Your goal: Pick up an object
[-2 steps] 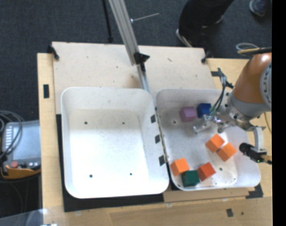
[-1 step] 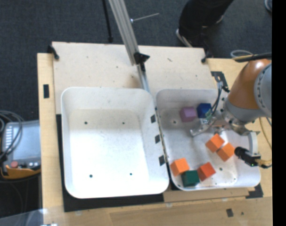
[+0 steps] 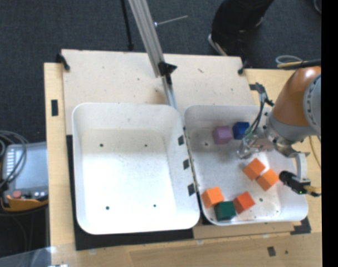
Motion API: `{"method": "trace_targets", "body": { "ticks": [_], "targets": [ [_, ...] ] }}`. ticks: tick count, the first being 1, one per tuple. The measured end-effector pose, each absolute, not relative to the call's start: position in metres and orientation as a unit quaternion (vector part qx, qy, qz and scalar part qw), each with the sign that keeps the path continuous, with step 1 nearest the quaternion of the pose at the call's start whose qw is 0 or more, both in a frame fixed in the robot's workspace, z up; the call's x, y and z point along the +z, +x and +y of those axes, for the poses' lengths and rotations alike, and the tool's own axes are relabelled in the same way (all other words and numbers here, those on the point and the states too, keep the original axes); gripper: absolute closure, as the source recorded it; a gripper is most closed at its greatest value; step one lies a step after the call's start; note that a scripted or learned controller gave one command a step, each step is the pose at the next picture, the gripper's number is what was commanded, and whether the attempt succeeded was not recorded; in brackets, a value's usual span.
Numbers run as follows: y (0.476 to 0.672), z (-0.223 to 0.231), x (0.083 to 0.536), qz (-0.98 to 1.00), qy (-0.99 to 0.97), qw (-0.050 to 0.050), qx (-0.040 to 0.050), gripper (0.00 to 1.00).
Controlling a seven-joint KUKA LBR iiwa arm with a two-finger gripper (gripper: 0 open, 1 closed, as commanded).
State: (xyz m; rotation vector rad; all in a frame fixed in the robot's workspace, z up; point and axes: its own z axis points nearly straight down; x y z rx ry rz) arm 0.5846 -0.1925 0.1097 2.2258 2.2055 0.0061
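Orange block (image 3: 254, 168) lies in right bin (image 3: 205, 118), tilted diamond-wise, touching a second orange block (image 3: 267, 179). My gripper (image 3: 248, 149) hangs just above it; finger state unreadable.

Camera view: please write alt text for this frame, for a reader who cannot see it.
The gripper of a grey and orange arm hangs low in the right bin, beside a blue block and a purple block. Four orange blocks and a green block lie nearer the front. To the left sits the left bin.
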Motion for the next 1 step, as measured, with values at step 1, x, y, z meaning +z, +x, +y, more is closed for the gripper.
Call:
{"method": "trace_targets", "body": {
  "ticks": [1],
  "targets": [
    [0.5905,-0.1874,0.1716,0.708,0.706,0.003,0.0021,1.00]
  ]
}}
